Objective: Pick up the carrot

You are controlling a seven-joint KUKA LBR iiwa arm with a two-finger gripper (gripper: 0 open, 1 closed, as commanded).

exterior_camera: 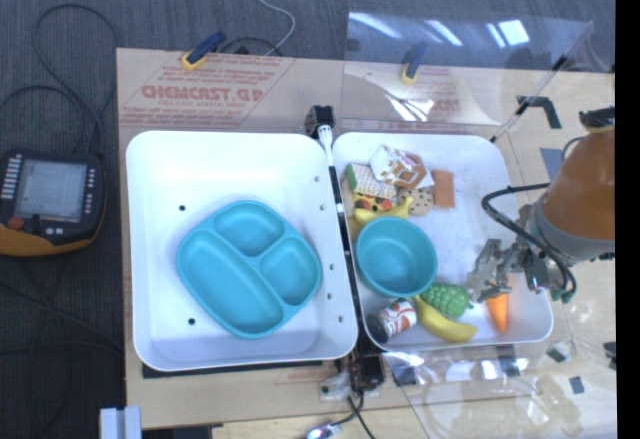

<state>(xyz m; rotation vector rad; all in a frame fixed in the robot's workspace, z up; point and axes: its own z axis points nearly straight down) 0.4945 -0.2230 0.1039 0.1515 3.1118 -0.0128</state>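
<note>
The carrot [498, 311] stands almost upright in the right bin [505, 170], close to that bin's near rim and right wall, leaving little room on those two sides. My gripper [492, 272] hangs just above the carrot's top end, fingers pointing down; I cannot tell how far they are open, or whether they touch it. To my left lie a banana [447, 324] and a green vegetable [445, 299], then a blue bowl [396, 256]. Beyond me, the bin floor is bare white.
</note>
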